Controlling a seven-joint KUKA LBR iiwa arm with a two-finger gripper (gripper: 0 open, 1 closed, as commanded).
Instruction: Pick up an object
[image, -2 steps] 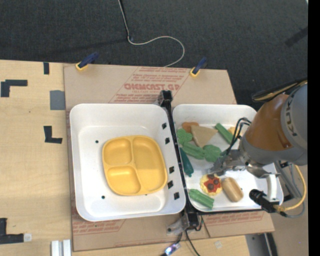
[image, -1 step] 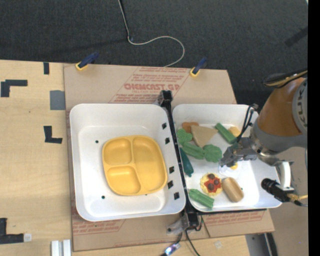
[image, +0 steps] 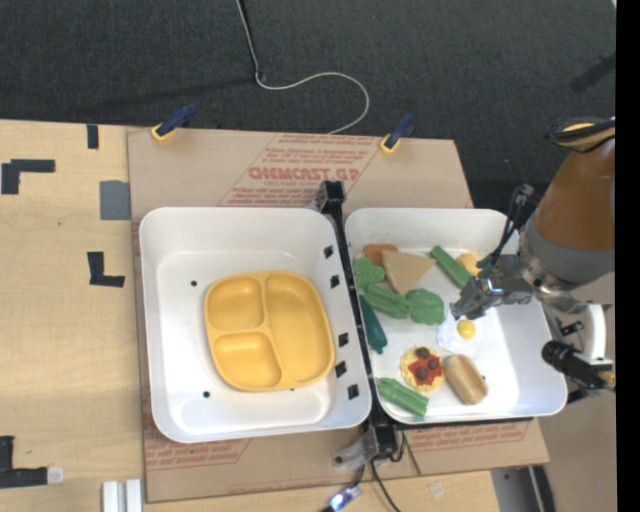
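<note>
Camera view advice: the gripper (image: 470, 306), its opening impossible to judge, should be lowered squarely onto the small yellow piece (image: 466, 328), clear of the green toy (image: 425, 305).

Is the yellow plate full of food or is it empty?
Empty. The yellow plate in the left bin shows bare compartments; the toy food lies in the right bin.

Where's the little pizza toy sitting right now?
The pizza toy lies in the right bin, near its front edge, between the green piece and the hot dog bun, below the fried egg.
</note>
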